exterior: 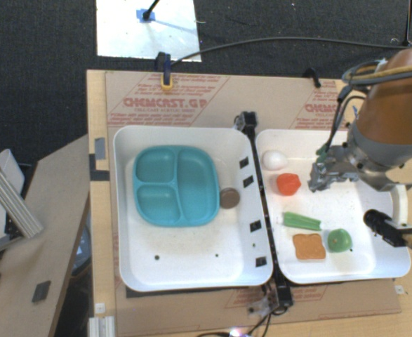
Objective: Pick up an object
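We stood in a robotics lab. Two white bins (191,276) sat on a protective-film-covered bench (191,97), with cables (262,44), clamps and dark carpet (37,48) around

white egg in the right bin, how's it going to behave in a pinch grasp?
The white egg looks smooth and rounded, so it may slip out of a pinch. It lies free on the flat right bin floor, so a nudge would probably roll it. Likely light.

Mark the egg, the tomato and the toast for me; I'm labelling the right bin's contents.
egg (274,160), camera view, middle of its white top.
tomato (288,184), camera view, centre of its red top.
toast (309,246), camera view, middle of the brown face.
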Controlling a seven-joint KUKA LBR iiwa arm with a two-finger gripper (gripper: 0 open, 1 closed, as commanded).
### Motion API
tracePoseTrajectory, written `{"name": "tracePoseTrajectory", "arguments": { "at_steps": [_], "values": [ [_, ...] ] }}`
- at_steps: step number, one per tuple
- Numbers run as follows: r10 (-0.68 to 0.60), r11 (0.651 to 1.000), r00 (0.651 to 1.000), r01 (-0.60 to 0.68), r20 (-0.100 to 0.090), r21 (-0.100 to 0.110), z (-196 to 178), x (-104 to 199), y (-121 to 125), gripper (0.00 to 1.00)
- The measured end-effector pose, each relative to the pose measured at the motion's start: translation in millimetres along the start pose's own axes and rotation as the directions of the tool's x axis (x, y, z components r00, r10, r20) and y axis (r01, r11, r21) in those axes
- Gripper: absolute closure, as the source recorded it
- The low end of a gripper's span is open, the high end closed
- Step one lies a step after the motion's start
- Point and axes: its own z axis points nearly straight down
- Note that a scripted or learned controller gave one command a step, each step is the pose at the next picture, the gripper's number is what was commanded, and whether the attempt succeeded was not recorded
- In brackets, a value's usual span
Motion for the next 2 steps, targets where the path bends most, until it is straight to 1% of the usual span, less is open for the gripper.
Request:
{"name": "tracePoseTrajectory", "arguments": {
  "at_steps": [1, 2],
  "values": [
    [-0.001, 1.0, 1.0, 0.001, -0.001, -0.001, -2.9, 57.2, 13.3, 1.0],
    [0.001, 1.0, 1.0, -0.001, 0.0, 0.0, 0.0, 102.1, 14.8, 1.0]
  ]
}}
